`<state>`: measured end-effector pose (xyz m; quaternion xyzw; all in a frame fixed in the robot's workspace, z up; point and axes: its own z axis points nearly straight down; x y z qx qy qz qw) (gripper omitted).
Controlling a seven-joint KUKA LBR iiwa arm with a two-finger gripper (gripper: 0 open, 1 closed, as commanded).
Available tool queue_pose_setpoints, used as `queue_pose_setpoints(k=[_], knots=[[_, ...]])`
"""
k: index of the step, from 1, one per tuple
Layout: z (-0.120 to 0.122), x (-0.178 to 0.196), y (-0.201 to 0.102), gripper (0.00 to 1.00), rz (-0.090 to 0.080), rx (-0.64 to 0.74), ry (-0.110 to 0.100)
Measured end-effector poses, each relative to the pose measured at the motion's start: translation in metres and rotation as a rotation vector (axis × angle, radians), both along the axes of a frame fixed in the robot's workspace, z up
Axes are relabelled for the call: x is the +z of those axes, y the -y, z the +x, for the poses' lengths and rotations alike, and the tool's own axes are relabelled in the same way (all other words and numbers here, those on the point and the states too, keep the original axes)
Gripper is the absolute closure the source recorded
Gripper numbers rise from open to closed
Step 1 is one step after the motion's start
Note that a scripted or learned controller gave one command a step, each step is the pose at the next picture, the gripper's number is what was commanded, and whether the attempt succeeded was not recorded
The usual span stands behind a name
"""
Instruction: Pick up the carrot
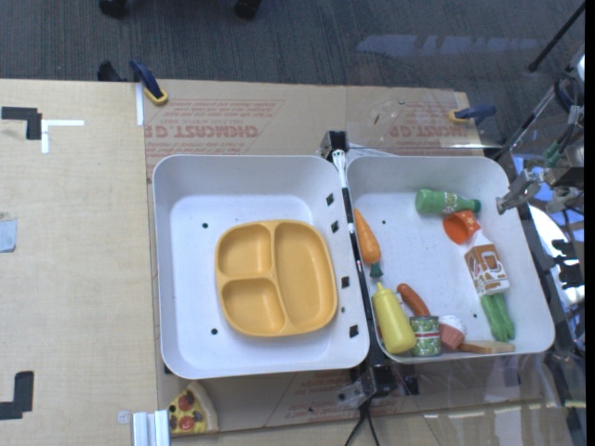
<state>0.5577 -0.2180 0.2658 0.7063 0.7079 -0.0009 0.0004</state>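
Nearest the camera, a pizza slice [189,413] lies on the worktop [74,277] below the left bin [167,277]. In the right bin [530,277], the carrot [367,240] rests against the left wall, near a mustard bottle [391,321]. It is judged light, rigid, smooth; its thick orange middle should be gripped crosswise. Whether the claw [514,196] is parted cannot be told.

Wooden bench [65,277], cardboard sheet [242,124], two white bins [177,249] side by side, pizza toy [189,412]
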Motion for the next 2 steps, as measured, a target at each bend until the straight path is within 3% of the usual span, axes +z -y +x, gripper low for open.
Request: queue_pose_setpoints(k=[1,2], knots=[[0.081,0.015,-0.095,0.00,0.001,-0.113,-0.001],[0.086,0.097,-0.129,0.00,-0.001,0.020,0.000]])
